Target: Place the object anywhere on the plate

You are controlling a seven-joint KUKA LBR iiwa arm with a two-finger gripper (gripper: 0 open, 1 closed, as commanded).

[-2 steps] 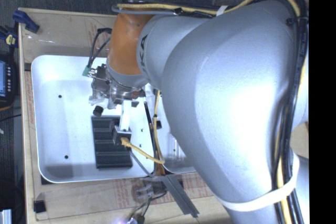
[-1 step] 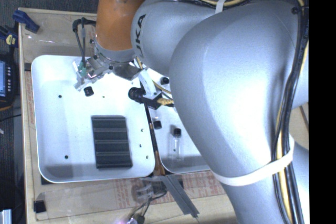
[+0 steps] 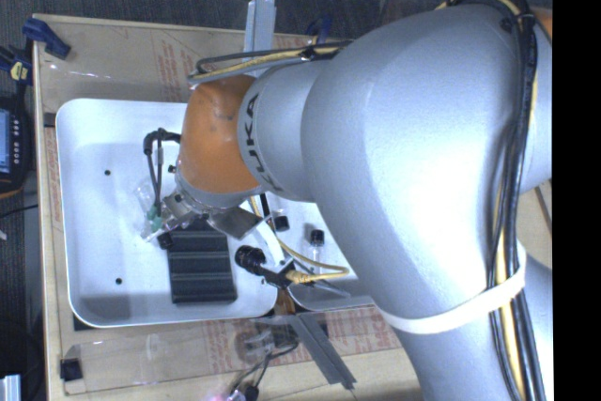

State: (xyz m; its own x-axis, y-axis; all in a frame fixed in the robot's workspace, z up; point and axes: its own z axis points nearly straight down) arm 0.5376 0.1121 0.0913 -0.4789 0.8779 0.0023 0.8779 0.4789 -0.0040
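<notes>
1. Mostly, the camera view is taken up by the grey arm [image 3: 413, 174], which reaches in from the right and crosses over the bench [image 3: 122, 61].
2. Its orange band [image 3: 216, 146] sits above the left white bin [image 3: 84, 202], over the bin's right half.
3. Below the band, the gripper [image 3: 202, 269] shows as a black ribbed block. It lies over the bin floor close to the near wall, with its long side running far to near.
4. Whether the gripper is open or closed cannot be told, and nothing can be seen held in it.
5. A small clear object with a green tip [image 3: 150, 219] is in the left bin, just left of the wrist and just beyond the far-left corner of the black block.
6. The object's long axis seems to run roughly far to near with a slight tilt, and the green end is toward the near side. It is too small and blurred for a firmer reading.
7. Black and yellow cables [image 3: 282, 272] loop out from under the arm at the bin's near-right corner.
8. A blue clamp [image 3: 45, 35] grips the bench's far-left corner, well apart from the gripper.
9. A dark device [image 3: 11, 141] sits at the left edge, outside the bench.
</notes>
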